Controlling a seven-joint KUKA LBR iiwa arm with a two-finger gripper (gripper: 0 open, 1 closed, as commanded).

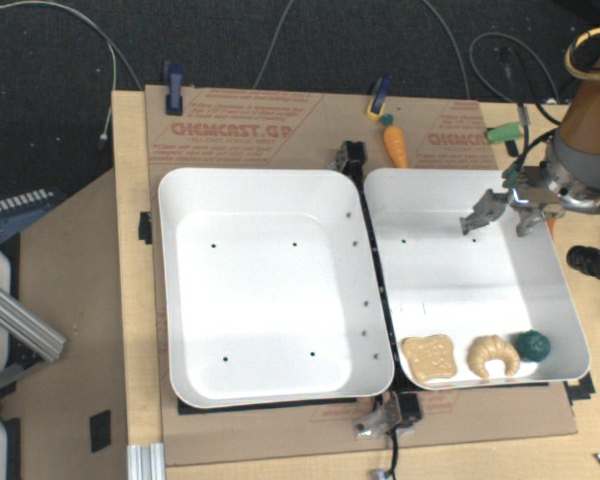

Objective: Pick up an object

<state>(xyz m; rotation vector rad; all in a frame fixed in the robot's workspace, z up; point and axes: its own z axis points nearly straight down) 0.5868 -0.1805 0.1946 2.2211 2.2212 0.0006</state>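
Red mirrored lettering is printed on the brown cardboard sheet [280, 123] that covers the desk at the upper middle of the frame; it seems to read "CHEMCAST GP", with smaller lines beneath too fine to make out. The same print repeats at the upper right.

The pincer [502, 216] hangs over the upper right part of the right shallow white plastic bin [460, 278], at the end of the grey arm [585, 148] entering from the right edge. Its two dark fingers are spread apart, with nothing between them and touching nothing.

Along the lower edge of that bin lie three things in a row: a tan toast-shaped toy slice [428, 358], a beige croissant-shaped toy [494, 356] and a small dark green ball [532, 346]. An orange carrot-shaped toy [395, 144] rests on the cardboard above the bins. The left white bin [270, 283] sits beside the right one.
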